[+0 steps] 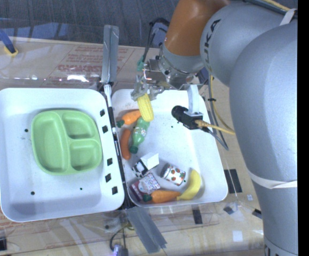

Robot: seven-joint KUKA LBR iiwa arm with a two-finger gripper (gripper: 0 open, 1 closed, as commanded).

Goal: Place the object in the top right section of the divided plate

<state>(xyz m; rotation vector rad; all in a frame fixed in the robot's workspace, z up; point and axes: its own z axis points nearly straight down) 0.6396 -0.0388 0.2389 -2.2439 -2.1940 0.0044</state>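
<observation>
A green divided plate [66, 141] lies in the left white bin [15, 196]. Over the far left part of the right bin [210, 159] hangs my gripper [142, 94], shut on a yellow corn cob [145, 109] that dangles from its fingers above the other toys. The corn sits just right of the wall between the two bins, about a hand's width from the plate's right edge.
The right bin holds a carrot [125, 143], another orange piece [131, 116], a green bottle [139, 134], a banana [192, 184], a small can [173, 175], a white card [146, 163] and a further carrot [164, 196]. A black connector [185, 116] and the bulky arm [239, 52] overhang the right bin.
</observation>
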